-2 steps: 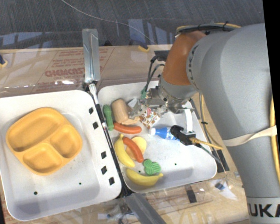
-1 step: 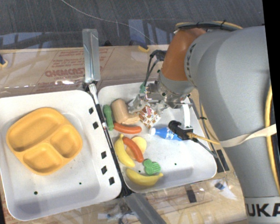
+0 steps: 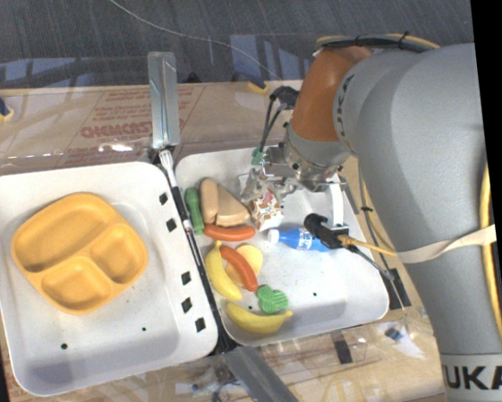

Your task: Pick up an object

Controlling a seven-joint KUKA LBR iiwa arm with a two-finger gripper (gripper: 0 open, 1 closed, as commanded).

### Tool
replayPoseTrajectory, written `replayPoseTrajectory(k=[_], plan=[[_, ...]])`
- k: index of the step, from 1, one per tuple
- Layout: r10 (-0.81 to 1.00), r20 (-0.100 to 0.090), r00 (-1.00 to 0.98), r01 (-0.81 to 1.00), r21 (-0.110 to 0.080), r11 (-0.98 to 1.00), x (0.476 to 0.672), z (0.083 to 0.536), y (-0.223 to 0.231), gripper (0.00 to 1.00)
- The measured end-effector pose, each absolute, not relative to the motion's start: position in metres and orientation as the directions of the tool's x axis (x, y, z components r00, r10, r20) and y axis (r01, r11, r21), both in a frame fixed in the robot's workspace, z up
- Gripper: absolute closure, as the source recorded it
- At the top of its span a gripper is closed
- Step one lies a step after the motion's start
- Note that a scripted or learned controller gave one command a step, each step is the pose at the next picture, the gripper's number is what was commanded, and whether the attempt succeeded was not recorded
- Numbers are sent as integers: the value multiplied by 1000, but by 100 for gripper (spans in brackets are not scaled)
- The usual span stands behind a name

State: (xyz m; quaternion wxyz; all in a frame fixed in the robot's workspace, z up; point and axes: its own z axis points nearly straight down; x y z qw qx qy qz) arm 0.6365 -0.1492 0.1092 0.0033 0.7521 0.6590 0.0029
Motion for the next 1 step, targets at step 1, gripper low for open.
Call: replayPoseTrajectory(k=[1], plan=[[987, 5, 163, 987, 7, -163, 659, 197, -45, 100]])
